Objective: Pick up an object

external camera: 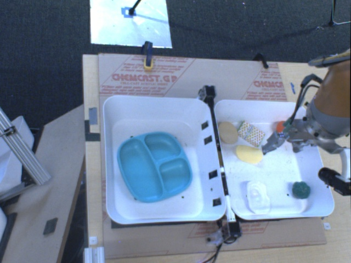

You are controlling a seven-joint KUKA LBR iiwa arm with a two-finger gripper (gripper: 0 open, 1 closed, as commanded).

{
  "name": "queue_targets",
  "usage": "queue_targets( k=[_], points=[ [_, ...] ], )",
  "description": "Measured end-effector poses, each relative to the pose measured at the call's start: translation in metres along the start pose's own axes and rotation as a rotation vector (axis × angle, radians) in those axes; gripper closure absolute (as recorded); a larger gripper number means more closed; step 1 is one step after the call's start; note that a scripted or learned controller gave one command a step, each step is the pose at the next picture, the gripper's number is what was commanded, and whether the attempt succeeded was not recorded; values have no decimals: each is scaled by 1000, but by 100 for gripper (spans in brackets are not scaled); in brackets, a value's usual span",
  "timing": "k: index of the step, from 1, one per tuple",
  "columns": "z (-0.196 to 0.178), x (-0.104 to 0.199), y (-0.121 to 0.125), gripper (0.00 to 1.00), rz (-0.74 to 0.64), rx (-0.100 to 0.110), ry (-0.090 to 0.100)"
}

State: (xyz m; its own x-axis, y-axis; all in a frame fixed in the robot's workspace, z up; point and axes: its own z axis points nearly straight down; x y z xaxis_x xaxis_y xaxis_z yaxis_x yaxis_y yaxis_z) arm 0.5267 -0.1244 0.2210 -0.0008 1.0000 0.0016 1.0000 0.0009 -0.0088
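Observation:
The right bin holds a yellow lemon-shaped object, a tan rounded object, a checkered packet, a white object and a dark green ball. My gripper reaches in from the right and hangs just to the right of the yellow object, its tip close to that object's edge. An orange piece peeks out beside the wrist.
The left bin carries a blue divided tray. A black divider with clips runs between the bins. Cardboard lies under both bins, with a yellow clamp at its back edge.

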Motion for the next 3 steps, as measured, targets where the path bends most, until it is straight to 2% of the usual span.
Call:
queue_targets(
  k=[1,2,3],
  points=[
    [-5,0,2,0,-2,-10,-2],
    [39,7,1,0,0,-7,-1],
    [95,-2,-3,0,1,-5,-1]
  ],
)
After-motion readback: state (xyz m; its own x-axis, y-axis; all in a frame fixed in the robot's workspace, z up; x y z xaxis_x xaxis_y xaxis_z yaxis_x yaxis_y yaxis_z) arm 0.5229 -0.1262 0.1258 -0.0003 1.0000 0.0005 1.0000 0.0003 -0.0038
